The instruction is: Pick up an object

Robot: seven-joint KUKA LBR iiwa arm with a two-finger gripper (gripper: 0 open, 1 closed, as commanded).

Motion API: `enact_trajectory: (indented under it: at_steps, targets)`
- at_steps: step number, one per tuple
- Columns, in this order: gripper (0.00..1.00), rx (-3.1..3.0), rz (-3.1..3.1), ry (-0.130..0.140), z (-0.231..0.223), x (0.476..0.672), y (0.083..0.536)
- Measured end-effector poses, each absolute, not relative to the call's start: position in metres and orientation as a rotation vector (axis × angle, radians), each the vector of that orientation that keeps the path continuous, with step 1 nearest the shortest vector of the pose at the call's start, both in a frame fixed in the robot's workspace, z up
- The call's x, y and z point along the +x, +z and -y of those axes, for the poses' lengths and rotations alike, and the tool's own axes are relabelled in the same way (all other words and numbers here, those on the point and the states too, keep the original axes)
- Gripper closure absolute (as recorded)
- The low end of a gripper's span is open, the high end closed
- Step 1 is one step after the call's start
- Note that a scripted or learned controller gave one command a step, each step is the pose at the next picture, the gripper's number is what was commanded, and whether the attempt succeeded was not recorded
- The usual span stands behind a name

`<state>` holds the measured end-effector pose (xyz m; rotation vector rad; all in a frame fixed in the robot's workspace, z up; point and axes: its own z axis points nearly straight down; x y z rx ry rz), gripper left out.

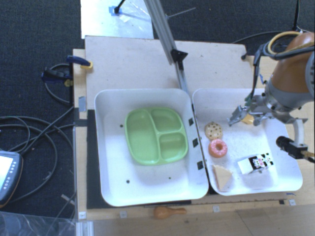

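Nearest, a tan wedge (pixel 222 176) and a black-and-white box (pixel 255 163) lie at the right bin's (pixel 295 181) front. Behind them sit a pink doughnut (pixel 217 148) and a cookie (pixel 213 130). Left, a green tray (pixel 156 135) lies in the other bin (pixel 110 181). Farther back, the gripper (pixel 242 116) hangs over the right bin beside a yellow item (pixel 249 119); whether it is open cannot be told.

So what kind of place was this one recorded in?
Probably a robotics lab test bench, not a kitchen: two white bins on a board, toy food like a donut and cookie, loose cables on carpet, and a handheld controller at the left.
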<state>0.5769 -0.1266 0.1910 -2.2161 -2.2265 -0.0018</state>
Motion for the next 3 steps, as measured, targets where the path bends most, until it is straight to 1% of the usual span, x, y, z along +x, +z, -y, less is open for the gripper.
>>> enact_trajectory:
  at_steps: [1, 2, 3]
  targets:
    - [0.0, -2.218, 2.225, -0.002, 0.127, 0.577, 0.191]
    - [0.0, -2.219, 2.218, 0.004, 0.129, 0.567, 0.135]
    - [0.0, -2.22, 2.22, 0.003, 0.128, 0.567, 0.088]
